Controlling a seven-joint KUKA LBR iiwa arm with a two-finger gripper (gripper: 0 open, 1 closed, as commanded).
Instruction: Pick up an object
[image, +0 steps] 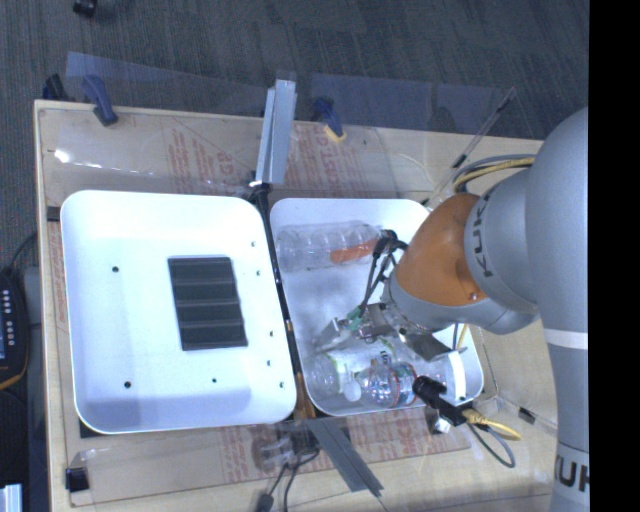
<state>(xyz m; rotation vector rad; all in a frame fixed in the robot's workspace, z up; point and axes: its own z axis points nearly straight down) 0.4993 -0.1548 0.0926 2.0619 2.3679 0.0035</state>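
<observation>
You see a clear bottle (325, 245) lying left-right at the right bin's (300, 215) far end. The claw (368, 325) hangs nearer, apart from it; you cannot tell its state.

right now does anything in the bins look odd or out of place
Nothing looks damaged or spilled. A clear plastic bottle lies on its side in the right bin, and the left bin has a dark ribbed rectangle.

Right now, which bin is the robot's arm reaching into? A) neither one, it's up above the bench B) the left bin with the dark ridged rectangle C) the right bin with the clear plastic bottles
C: the arm hangs over the right bin, low among the clear plastic bottles, while the left bin holds a dark ridged rectangle.
</observation>
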